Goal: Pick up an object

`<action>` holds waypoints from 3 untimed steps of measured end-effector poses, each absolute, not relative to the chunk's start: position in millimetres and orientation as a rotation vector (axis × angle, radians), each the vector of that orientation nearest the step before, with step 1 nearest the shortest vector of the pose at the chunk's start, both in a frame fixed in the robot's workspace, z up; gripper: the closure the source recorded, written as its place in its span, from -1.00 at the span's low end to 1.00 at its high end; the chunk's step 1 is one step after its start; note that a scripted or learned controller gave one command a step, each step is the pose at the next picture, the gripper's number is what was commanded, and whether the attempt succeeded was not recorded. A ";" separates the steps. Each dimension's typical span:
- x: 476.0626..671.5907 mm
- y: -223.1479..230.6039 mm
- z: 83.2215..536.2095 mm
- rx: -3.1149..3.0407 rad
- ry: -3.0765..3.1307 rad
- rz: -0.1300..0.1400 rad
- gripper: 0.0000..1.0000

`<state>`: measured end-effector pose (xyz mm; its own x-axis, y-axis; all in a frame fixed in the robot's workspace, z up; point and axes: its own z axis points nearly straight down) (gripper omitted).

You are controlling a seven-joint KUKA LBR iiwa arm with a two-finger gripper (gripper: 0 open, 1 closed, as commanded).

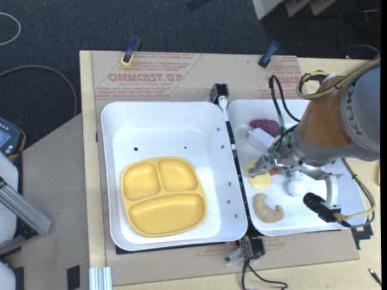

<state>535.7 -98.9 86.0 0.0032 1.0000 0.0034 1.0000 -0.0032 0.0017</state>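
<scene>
The right bin (314,222) holds several small items. A purple lump (264,125) lies at its back, with a white block (259,139) just in front of it. A pale yellow round piece (260,182) sits near the bin's left wall. A tan curved piece (268,210) rests near the front. A white rounded item (295,187) lies beside the arm, partly hidden by it. My gripper (261,167) is low over the bin, directly above the yellow piece and right of the divider. Whether it touches the yellow piece is unclear.
The left bin (121,125) contains a yellow three-compartment plate (162,196). Black cables run over the back of the right bin. The grey and orange arm covers the bin's right half. Clips sit at the bench's far edge.
</scene>
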 end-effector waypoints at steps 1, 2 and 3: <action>489.5 -52.3 190.4 -2.220 -2.230 -0.011 -1.00; 478.6 -54.3 184.5 -2.220 -2.218 0.002 -1.00; 479.7 -54.3 194.9 -2.223 -2.222 -0.001 1.00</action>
